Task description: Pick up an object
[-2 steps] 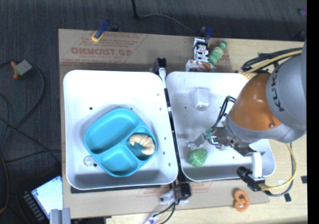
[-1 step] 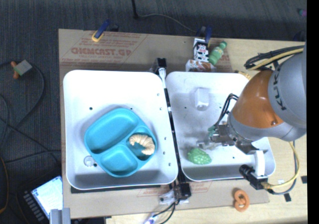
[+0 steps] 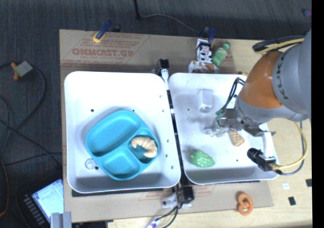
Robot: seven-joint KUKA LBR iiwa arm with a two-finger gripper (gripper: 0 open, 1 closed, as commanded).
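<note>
1. Here, my end effector [image 3: 218,126] sits low inside the right bin [image 3: 192,168], reached in from the right, with my grey arm and its orange band [image 3: 263,85] just behind it.
2. I cannot tell how my end effector stands, nor whether anything lies in it; the metal parts blur together against the white floor.
3. A tan, waffle-patterned object [image 3: 236,137] lies just to the right of my end effector, close against it, partly under my wrist.
4. A green bumpy object [image 3: 202,159] rests on the bin floor below and a little left of my end effector, apart from it.
5. A small white block [image 3: 205,99] sits above my end effector, near the bin's far wall.
6. Well to the left, in the left bin [image 3: 76,120], a blue divided tray [image 3: 109,141] carries a croissant-shaped pastry [image 3: 144,146] in its right compartment.
7. Beyond the bins, on the counter [image 3: 81,52] above my end effector, stand a small carton [image 3: 203,52] and a green bottle [image 3: 220,54].
8. An orange ring [image 3: 245,203] lies on the counter below and to the right.
</note>
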